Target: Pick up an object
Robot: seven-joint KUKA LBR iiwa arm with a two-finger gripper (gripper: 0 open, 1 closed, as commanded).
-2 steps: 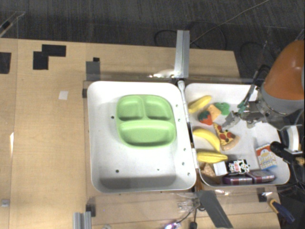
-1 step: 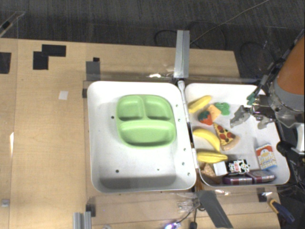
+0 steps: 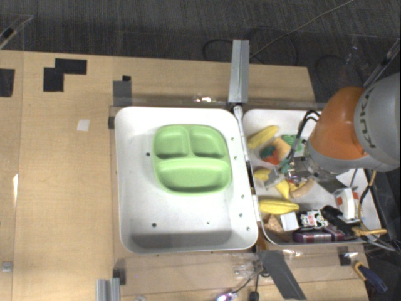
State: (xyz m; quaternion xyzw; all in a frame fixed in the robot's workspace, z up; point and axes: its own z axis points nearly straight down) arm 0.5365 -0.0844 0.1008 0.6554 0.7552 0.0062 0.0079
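1. Over the right bin (image 3: 376,215), a shallow white tray with rounded corners, the grey arm (image 3: 376,127) with its glossy orange band reaches in from the right.
2. Its gripper (image 3: 294,171) hangs low among the clutter near the bin's middle; whether it is released or clenched I cannot tell, since wiring and the wrist cover its tip.
3. Just beside it lie smooth yellow plastic bananas: one (image 3: 263,135) at the bin's upper left, another (image 3: 279,206) lower down along the left wall.
4. A reddish-orange toy piece (image 3: 273,153) with a bit of green sits between the upper banana and the gripper.
5. Along the bin's lower edge rest a small dark box with printing (image 3: 310,219) and a dark, flat, elongated packet (image 3: 318,235).
6. Left of all that, the other white bin (image 3: 131,187) holds a matte green divided plate (image 3: 191,157) with three compartments and rounded corners.
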